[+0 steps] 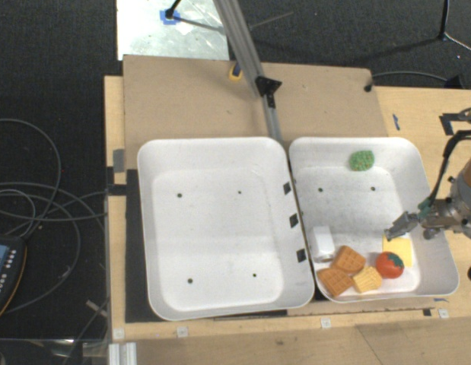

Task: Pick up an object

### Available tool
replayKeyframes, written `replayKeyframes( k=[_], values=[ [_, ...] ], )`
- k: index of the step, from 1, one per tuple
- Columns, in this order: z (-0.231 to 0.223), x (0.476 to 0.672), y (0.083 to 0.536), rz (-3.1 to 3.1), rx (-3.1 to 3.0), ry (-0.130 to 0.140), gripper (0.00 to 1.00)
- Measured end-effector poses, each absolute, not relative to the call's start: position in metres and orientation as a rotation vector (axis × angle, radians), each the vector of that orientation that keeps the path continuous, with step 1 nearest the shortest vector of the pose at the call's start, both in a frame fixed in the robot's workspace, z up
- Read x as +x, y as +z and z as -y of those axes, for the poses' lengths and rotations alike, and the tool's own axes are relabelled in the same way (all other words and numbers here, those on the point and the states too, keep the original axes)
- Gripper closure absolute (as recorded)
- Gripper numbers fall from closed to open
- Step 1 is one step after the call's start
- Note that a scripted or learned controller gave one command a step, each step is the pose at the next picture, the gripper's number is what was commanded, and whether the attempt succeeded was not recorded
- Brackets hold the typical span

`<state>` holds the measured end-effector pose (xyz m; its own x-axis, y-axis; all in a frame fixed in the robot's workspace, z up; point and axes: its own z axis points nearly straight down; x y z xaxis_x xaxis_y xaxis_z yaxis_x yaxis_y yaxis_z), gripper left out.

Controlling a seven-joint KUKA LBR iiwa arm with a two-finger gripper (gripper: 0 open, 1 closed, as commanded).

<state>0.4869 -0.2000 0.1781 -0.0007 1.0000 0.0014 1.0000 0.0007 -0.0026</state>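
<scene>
The likeliest target from where I sit is the yellow block (399, 249), lying in the near right part of the right bin (338, 152), with the red tomato (389, 264) touching its lower edge. Left of those I see a tight cluster: two orange waffle pieces (348, 261) (335, 281), a paler cracker (367, 280), and a small white block (323, 242) by the bin's left wall. A green round thing (362, 160) sits alone near the far wall.

The gripper (401, 224) hangs just above the yellow block's upper left corner. Its fingers look parted with nothing between them, though the tips are small and dark, so I hold that loosely.

My worry is the crowding: a descent here could clip the tomato and roll it, or close on the block's edge and let it slip out.

The arm is cut off at the right edge, and I can't judge the gripper's height above the bin floor. The left bin (155, 158) lies alongside.
</scene>
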Motion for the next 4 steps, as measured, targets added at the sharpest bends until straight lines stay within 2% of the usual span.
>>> replayKeyframes(
  k=[1,2,3,4],
  values=[
    [0.199,0.486,0.115,2.219,-2.217,0.002,0.0],
    [0.198,0.486,0.09,2.222,-2.221,0.0,0.0],
    [0.199,0.488,0.102,2.224,-2.223,-0.003,1.0],
    [0.198,0.496,0.164,2.232,-2.22,-0.005,1.0]
  ],
)
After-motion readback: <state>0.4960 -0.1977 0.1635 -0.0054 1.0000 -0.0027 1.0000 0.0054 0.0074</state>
